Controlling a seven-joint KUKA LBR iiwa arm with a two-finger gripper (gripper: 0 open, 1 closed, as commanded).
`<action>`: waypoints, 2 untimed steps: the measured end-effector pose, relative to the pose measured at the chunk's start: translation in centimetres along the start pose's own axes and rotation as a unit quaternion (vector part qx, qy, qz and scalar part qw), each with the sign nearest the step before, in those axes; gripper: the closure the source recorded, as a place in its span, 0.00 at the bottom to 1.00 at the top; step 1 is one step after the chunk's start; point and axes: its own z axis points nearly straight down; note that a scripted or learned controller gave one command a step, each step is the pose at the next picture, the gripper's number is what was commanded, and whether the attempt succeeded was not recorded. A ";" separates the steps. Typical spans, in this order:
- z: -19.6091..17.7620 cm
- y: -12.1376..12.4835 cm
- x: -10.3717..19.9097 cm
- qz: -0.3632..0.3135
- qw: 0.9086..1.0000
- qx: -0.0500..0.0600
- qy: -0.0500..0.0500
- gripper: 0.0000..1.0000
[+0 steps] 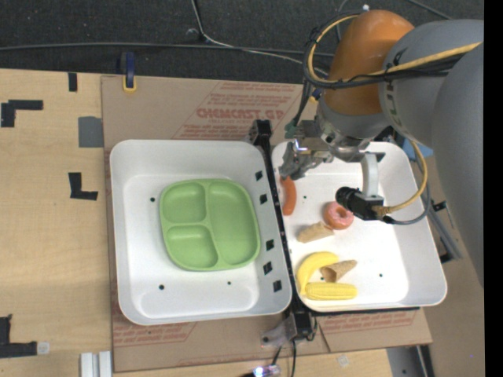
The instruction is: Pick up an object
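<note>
My claw (pixel 294 166) low over the slim orange carrot-like piece (pixel 288 195) in the right white bin (pixel 416 285), grip I cannot tell, green divided plate (pixel 210 224) in left bin (pixel 134 289)

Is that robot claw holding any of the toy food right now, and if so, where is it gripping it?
Cannot be told. The gripper is right above the orange carrot's top end, but no grasp is visible.

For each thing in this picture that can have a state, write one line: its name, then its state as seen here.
Green divided plate: flat in the left bin.
Orange carrot: lying by the right bin's left wall, under the gripper.
Pink donut: lying flat.
Banana: lying curved.
Corn cob: lying along the near wall.
Gripper: low over the carrot.
</note>
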 end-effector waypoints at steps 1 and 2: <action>0.1 -1.7 4.2 0.000 1.000 0.001 0.000 1.00; 1.1 -2.9 9.6 0.000 1.000 0.001 0.000 1.00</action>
